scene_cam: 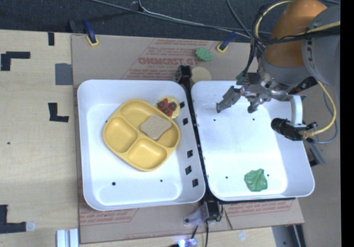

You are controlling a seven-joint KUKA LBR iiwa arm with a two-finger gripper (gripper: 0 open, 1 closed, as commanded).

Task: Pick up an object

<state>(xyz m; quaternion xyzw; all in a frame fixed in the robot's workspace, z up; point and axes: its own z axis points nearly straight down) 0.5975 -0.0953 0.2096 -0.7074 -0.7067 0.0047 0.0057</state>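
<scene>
My gripper [238, 104] hangs over the upper part of the right bin [287, 154], open, its two dark fingers spread with nothing between them. A green leafy piece [256, 179] lies near the right bin's front edge, well below the gripper. In the left bin [88, 146] rests a yellow divided plate [141, 134] with a slice of brown bread [155, 126] in one section. A small red berry cluster [167, 107] sits at the plate's upper right rim.
A small green object [203, 53] lies on the cardboard behind the bins. A black divider strip [191, 129] runs between the two bins. Cables cross the dark floor at the back.
</scene>
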